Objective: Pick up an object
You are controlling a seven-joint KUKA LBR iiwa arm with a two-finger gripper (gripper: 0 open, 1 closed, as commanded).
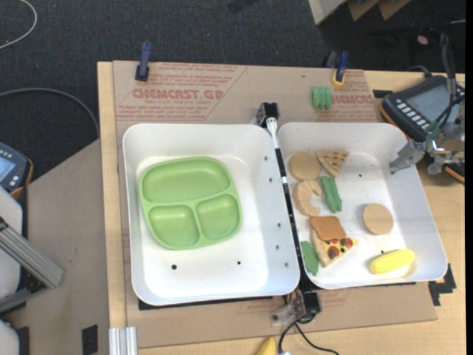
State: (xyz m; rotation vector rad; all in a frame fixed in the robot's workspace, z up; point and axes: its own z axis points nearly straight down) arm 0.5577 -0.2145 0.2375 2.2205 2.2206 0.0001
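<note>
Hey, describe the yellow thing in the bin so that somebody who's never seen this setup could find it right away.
Look at the right-hand white bin, the one holding the toy food. Go to its near right corner: the yellow piece lies there, apart from the rest, just below a round tan disc. It is the one bright yellow, oblong item in that bin.

Two white bins sit side by side, the left bin [140,198] and the right bin [414,191]. One green divided plate [191,201] lies in the left one. In the right: two tan round biscuits [303,166] [378,218], one waffle wedge [332,160], one pizza slice [331,239], one yellow piece [392,261], one pale curved piece [307,197] and two green sticks [330,194] [308,257]. One more green piece [321,98] rests outside the bins.
</note>
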